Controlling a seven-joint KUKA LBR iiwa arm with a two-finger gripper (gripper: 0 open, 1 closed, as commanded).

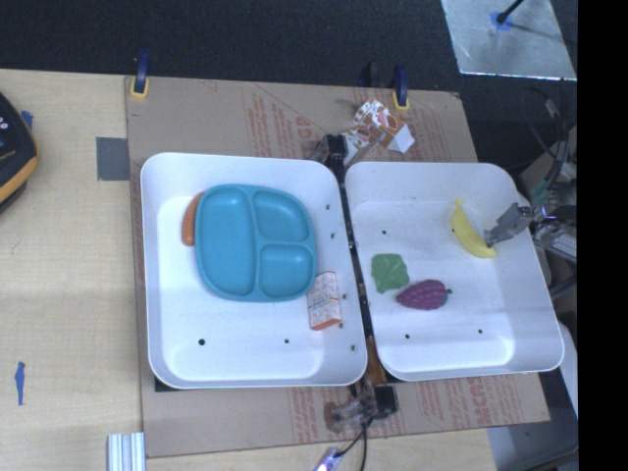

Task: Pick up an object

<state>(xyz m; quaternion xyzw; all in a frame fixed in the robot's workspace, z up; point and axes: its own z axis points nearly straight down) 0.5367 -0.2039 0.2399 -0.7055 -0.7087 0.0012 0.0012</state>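
Wooden counter (69, 292) with cardboard sheet (245, 116), two white bins (167, 351), one blue divided plate (257, 242), one banana (471, 232), one grape bunch (423, 294), claw (510, 224) state unclear

Gripper (508, 226) is sitting at right bin's (510, 346) right edge, tip just beside the yellow banana (470, 232). Green piece (390, 271) and purple grape bunch (423, 294) are lying mid-bin, close to each other. Left bin (172, 351) is holding a blue divided plate (255, 242) w/ an orange item (188, 221) poking out at its left, plus a small packet (325, 300) near the plate's near-right corner.
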